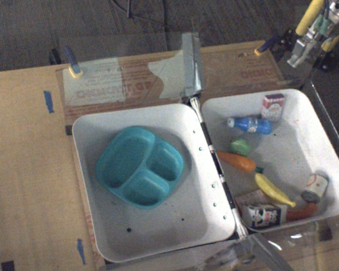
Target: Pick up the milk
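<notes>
Pincer [314,42] parked outside the right bin [338,158]; spread or pressed together, cannot tell. Milk carton [263,211] far below, at the bin's near-left corner, against banana [273,190]. Better to descend vertically, clear of banana.

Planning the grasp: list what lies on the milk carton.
The banana's end seems to overlap the milk carton's top edge; a red item touches its right. Beneath it is hidden.

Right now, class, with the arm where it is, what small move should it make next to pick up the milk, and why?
Probably swing the gripper in over the right bin toward its near-left corner. The milk carton lies there on its side, beside the banana, while the gripper sits outside the bin, beyond its far-right corner, so it must close that gap before descending.
</notes>
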`<state>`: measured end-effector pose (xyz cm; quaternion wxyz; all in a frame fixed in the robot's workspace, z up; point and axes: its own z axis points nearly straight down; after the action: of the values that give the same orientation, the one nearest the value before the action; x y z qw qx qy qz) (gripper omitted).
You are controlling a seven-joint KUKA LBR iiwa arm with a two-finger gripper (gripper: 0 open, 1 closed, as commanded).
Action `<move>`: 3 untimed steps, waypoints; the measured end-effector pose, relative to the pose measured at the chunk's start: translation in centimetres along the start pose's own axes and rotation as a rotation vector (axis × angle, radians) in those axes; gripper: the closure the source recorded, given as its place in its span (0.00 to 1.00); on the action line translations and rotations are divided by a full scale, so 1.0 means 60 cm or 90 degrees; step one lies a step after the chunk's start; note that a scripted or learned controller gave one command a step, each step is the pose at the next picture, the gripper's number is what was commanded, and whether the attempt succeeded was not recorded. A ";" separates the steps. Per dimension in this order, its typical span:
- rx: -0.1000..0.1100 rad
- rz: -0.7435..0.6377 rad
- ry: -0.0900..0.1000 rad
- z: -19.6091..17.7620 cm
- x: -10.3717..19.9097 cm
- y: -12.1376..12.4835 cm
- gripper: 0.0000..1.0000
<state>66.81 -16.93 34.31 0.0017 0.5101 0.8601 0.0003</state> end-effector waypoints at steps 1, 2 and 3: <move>-0.004 -0.001 -0.004 -0.021 0.000 0.003 1.00; -0.003 -0.142 -0.003 -0.085 0.061 0.033 1.00; -0.001 -0.196 0.000 0.001 0.103 0.039 1.00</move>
<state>65.91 -10.37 34.27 0.0025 0.3719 0.9283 0.0007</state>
